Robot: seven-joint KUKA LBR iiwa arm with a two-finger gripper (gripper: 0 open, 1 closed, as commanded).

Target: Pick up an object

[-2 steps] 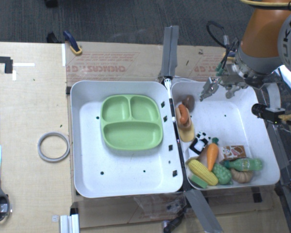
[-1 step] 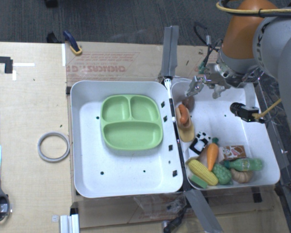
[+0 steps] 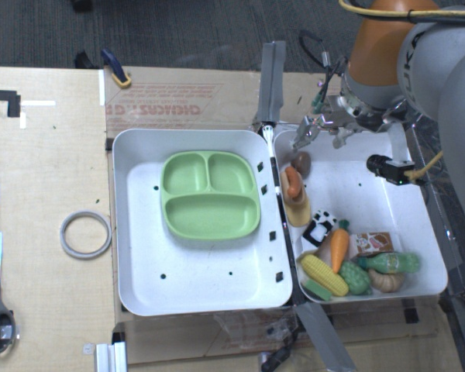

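Gripper (image 3: 319,136) sits over the top edge of the right bin (image 3: 372,200), upper right of frame. It looks spread, with nothing between the prongs, so nothing is picked yet.

Candidates are all in the right bin:
- brown lump (image 3: 301,162) and orange sausage-like piece (image 3: 293,181), just below the gripper and hard against the bin's left wall
- tan block (image 3: 297,209) below those, same wall
- black-and-white toy (image 3: 322,227), a bit further out from the wall
- pile in the lower part: carrot (image 3: 339,248), corn cob (image 3: 323,274), small box (image 3: 371,242), green bottle-shaped thing (image 3: 392,263) — touching or overlapping

My read is that the loose items have collected against the wall and the low corner, hence the clumping.

Room: the middle and upper right of the right bin floor are bare, so the approach is easy there, but there's nothing to grab. The wall-side items are closest, yet the wall leaves little space for a prong on that side. The toy has the most clearance around it — likely the cleanest grab. The pile risks a multi-item pinch.

The left bin (image 3: 139,270) holds just a green divided plate (image 3: 211,194), well apart from the gripper.
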